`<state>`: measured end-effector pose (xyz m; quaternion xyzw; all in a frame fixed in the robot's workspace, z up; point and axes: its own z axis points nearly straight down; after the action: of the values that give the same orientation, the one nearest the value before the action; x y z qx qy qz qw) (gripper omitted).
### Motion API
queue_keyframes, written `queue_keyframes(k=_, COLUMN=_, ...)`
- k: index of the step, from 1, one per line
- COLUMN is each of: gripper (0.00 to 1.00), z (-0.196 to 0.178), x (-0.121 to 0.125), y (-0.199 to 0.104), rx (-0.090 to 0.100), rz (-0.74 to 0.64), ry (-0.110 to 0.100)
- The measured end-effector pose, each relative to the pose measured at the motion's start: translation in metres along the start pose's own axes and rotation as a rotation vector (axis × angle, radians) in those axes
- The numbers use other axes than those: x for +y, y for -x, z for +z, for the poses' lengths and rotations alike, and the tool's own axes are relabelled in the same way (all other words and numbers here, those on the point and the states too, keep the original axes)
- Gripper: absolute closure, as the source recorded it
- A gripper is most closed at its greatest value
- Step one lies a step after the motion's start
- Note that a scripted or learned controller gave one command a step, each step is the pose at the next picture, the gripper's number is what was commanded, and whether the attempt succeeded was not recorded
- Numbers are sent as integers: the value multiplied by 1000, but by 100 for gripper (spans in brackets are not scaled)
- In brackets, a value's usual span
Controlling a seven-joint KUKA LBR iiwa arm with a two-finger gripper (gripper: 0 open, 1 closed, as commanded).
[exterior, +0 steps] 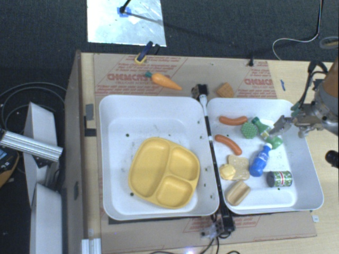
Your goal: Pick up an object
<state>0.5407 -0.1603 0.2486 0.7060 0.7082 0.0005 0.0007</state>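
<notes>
The right bin (pixel 304 192) holds several small items. Among them are two orange sausages (pixel 233 120) (pixel 228 144), a green broccoli piece (pixel 249 129), a blue bottle (pixel 258 161), a dark can (pixel 279 179) and a tan bread roll (pixel 237 192). My gripper (pixel 278 127) reaches in from the right, over the bin's upper right part. It hangs just above a small light green piece (pixel 274 141) and right of the broccoli. Nothing is seen lifted.
A yellow divided plate (pixel 164 172) lies in the left bin (pixel 114 142). A carrot (pixel 164 81) and a brown block (pixel 224 90) rest on the cardboard behind the bins. A pale yellow round piece (pixel 227 171) and a beige slice (pixel 239 162) lie near the divider.
</notes>
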Motion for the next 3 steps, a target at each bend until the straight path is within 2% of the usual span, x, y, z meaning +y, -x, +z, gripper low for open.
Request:
queue_keyframes(k=1, gripper=0, z=158, x=4, y=-51, rx=0, rz=0, ry=4)
queue_keyframes(k=2, gripper=0, z=164, x=86, y=-74, rx=0, rz=0, ry=1)
queue_keyframes(k=3, gripper=100, z=153, x=87, y=-74, rx=0, rz=-2, ry=3)
